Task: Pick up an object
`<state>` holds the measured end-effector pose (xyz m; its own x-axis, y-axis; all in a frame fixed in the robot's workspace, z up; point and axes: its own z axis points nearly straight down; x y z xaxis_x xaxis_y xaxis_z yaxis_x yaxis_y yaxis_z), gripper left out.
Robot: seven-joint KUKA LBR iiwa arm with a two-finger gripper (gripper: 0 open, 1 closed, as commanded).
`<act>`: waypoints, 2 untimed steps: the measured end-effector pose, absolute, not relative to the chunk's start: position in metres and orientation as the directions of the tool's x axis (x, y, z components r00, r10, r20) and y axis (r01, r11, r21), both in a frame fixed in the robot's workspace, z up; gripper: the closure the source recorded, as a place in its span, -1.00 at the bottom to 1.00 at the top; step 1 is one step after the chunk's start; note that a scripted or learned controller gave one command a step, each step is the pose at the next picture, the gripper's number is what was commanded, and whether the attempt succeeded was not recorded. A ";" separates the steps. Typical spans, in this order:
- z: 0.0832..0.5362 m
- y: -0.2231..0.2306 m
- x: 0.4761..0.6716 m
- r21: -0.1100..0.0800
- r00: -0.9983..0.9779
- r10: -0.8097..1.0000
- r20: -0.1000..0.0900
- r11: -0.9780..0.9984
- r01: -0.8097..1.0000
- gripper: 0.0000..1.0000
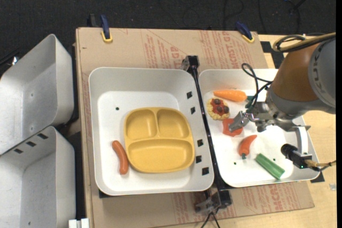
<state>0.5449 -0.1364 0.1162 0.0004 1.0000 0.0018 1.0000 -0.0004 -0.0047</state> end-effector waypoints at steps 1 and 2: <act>0.097 -0.135 0.548 0.002 0.000 1.000 0.006 0.000 1.000 -1.00; 0.113 -0.133 0.553 0.021 -0.002 1.000 0.004 0.002 1.000 1.00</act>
